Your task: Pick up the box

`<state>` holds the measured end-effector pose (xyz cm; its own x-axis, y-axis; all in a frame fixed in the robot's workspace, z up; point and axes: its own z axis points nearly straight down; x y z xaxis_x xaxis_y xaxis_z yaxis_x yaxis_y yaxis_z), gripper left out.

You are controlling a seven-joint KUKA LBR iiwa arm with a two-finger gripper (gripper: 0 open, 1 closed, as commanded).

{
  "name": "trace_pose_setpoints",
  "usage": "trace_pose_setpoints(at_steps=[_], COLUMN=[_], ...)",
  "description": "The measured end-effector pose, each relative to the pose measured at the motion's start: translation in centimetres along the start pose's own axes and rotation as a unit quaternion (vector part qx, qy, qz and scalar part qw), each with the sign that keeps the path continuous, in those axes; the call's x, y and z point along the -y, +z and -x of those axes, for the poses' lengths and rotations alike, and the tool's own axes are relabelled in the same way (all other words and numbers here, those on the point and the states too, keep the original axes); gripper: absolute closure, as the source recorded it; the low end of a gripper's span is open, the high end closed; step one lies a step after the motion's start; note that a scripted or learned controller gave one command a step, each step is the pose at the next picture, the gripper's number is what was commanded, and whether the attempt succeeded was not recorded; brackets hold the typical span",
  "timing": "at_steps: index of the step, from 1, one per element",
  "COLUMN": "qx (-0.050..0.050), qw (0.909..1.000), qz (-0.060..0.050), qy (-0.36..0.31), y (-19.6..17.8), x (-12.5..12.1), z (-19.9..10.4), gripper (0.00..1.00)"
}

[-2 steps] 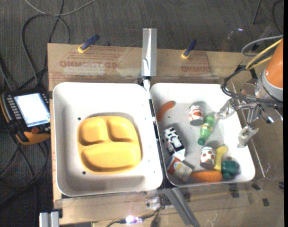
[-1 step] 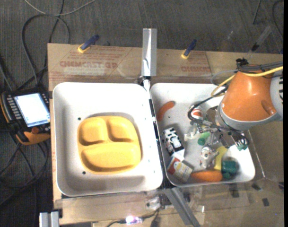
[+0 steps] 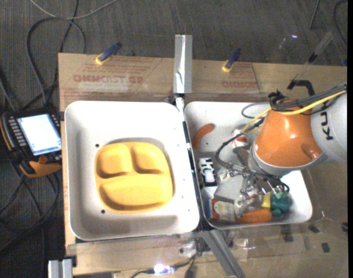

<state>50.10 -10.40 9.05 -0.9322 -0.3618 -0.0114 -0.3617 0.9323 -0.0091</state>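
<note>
The box point(image 3: 222, 209), a small carton with white and red print, lies near the front wall of the right bin point(image 3: 304, 213). My gripper point(image 3: 246, 193) hangs low over the bin's front half, just right of and behind the box, under the orange wrist band point(image 3: 283, 138). Cables and the wrist hide much of the gripper. I cannot tell whether it touches the box.
Packed around the box are an orange carrot-like piece point(image 3: 255, 216), a green toy point(image 3: 281, 204) and a yellow piece point(image 3: 264, 201). A black item point(image 3: 206, 171) and an orange item point(image 3: 202, 132) lie by the bin's left wall. The left bin holds a yellow divided tray point(image 3: 134, 174).
</note>
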Motion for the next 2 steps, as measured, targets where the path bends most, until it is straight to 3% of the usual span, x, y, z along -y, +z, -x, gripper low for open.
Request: trace_pose_setpoints(at_steps=[1,2], qx=[0.001,-0.005], qw=[1.0000,0.9939], qz=[-0.001,0.005], qy=[-0.001,-0.110], y=[-1.0,-11.4], x=[0.0,-6.6], z=[0.2,2.7], gripper=[1.00,1.00])
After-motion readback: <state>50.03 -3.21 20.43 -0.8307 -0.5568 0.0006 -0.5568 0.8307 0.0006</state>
